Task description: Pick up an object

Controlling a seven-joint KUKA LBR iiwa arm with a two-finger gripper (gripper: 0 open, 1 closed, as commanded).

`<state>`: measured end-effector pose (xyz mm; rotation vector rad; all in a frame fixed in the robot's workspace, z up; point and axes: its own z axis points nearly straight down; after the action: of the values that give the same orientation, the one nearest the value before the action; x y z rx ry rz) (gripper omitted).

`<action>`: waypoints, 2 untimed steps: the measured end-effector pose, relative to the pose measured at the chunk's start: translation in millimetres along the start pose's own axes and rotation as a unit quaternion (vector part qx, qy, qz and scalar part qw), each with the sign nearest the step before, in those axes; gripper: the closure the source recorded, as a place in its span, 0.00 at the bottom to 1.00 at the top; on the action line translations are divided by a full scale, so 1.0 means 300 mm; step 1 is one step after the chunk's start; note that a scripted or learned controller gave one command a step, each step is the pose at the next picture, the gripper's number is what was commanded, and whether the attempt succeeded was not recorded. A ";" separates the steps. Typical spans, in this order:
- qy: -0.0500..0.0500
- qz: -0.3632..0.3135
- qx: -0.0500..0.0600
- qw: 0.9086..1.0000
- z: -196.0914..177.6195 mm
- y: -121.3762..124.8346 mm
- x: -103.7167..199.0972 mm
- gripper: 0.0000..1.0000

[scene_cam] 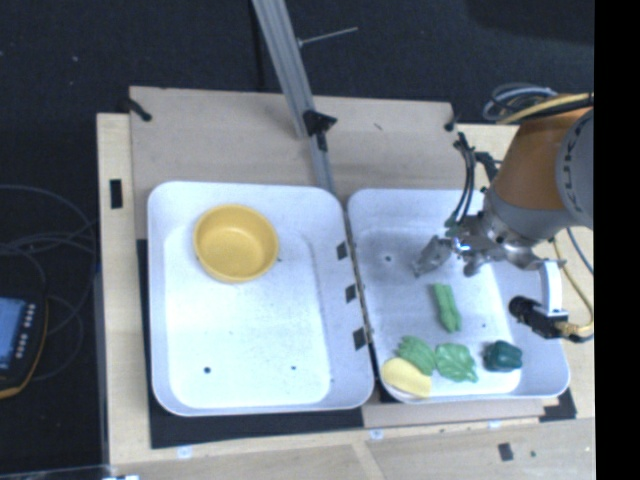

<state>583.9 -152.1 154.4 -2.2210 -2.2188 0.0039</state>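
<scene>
The gripper sits over the upper middle of the right bin, fingers apart and holding nothing. The nearest candidate, a green elongated object, lies on the bin floor at 6 o'clock from the gripper, close but apart. Its long axis runs roughly 12 to 6 o'clock with a slight tilt. Judgement: the coming move requires a short travel toward 6 o'clock, with the fingers closing across the short axis. The yellow bowl rests in the left bin, well apart.
</scene>
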 end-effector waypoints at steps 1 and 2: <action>0.000 0.000 0.000 1.000 0.175 -0.003 -0.001 0.00; 0.001 0.000 -0.003 1.000 0.131 0.002 -0.002 1.00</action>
<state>584.5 -152.6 115.1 -2.2237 -2.2205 -0.0033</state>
